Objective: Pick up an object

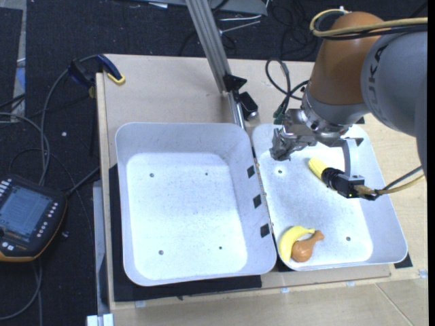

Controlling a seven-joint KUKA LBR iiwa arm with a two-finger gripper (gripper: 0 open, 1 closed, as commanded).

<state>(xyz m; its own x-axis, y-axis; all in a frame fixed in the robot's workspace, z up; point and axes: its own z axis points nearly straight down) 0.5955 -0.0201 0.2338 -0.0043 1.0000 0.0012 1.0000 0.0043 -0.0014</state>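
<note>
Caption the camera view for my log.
Tool poised over the right bin; banana and orange-brown toy lie together in its near corner.

We are looking down on a bench (163, 87) bearing two bins side by side, the left bin (183, 202) meeting the right bin (333, 212) along their inner edges. In the right bin, a toy banana (293, 235) is lying near the front left corner, with a toy drumstick (304, 248) touching it just in front. The gripper (280, 152) is hanging over that bin's rear left part, well apart from both. An aluminium rail (211, 39) is slanting away behind the bins. A clamp (102, 68) is sitting at the bench's rear left corner, and a teach pendant (24, 216) is lying left of the bench.
</note>
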